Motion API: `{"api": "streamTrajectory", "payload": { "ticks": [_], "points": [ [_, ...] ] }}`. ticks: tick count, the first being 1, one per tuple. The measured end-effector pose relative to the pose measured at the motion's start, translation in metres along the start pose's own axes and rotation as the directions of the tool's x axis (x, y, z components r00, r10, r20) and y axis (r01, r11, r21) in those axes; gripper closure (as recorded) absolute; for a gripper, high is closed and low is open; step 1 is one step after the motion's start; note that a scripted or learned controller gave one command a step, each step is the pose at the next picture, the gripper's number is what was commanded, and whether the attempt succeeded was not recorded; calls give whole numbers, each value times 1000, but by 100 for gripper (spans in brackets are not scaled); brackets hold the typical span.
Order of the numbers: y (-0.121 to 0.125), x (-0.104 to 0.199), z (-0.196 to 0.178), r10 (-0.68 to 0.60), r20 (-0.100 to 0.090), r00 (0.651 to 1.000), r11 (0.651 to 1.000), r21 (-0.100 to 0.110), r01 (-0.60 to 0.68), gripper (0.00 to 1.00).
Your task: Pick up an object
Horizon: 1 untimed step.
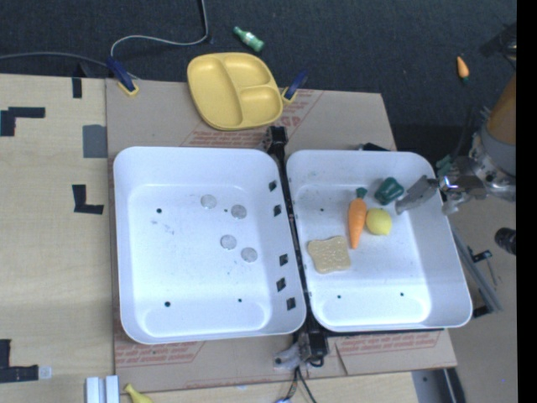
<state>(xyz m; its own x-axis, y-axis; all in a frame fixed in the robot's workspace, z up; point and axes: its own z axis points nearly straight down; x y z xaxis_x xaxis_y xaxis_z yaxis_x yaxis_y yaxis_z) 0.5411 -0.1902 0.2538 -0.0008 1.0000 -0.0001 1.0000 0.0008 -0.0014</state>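
The right bin (436,300) holds an orange carrot (357,222), a small yellow round fruit (379,222), a tan slice of toast (329,254) and a dark green object (388,191). My gripper (413,196) reaches in over the bin's right rim and sits just right of the green object and above the yellow fruit. Whether it touches the green object is unclear. The carrot lies upright in the picture, pressed against the fruit's left side. The toast lies flat below and to the left of the carrot.
The left bin (134,225) has only a few grey round marks on its floor. A yellow divided plate (235,91) lies behind the bins on the cardboard. A small green bottle (248,38) and cables lie on the dark floor beyond.
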Motion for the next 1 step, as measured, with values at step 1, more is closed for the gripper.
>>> {"api": "streamTrajectory", "payload": {
  "ticks": [1],
  "points": [
    [18,30,116,0,-2,1000,1000,3,0,0]
  ]
}}
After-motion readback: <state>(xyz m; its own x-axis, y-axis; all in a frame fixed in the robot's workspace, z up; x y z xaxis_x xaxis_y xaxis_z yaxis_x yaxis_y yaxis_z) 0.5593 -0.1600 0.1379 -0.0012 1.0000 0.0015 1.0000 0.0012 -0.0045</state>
